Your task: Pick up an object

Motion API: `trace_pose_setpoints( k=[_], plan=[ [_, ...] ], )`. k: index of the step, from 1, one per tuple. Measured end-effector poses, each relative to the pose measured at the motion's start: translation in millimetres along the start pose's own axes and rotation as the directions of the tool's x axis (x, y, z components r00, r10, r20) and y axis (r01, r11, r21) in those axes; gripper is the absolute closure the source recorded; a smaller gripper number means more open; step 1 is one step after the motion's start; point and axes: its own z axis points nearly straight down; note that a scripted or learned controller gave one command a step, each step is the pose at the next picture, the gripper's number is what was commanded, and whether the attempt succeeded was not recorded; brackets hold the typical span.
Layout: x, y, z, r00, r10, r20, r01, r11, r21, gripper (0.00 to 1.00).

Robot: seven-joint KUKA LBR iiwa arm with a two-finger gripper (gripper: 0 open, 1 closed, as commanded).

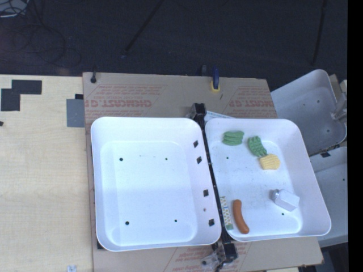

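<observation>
Bench (39, 169) with cardboard sheet (147, 98) bearing two white bins: left bin (108, 231), right bin (317, 208). Right bin holds two green pieces (233, 137) (257, 146), one yellow piece (270, 162), one grey-white block (285, 199), one orange sausage (240, 216) lower left.

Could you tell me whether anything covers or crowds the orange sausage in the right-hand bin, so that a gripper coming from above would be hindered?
Nothing visible lies on the orange sausage. It rests uncovered near the front left corner of the right bin, so the bin wall beside it is the one close neighbour. The grey block sits apart to its right.
</observation>
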Motion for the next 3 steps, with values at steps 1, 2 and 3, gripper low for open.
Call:
trace_pose_setpoints(
  k=[1,2,3],
  plan=[
    [97.7,6.9,46.3,1.0,-0.006,-0.01,0.006,1.0,0.016,1.0],
    [17.5,10.1,-59.1,1.0,0.008,0.001,-0.008,1.0,0.001,1.0],
    [67.7,51.8,50.5,1.0,-0.002,-0.009,0.002,1.0,0.02,1.0]
  ],
)
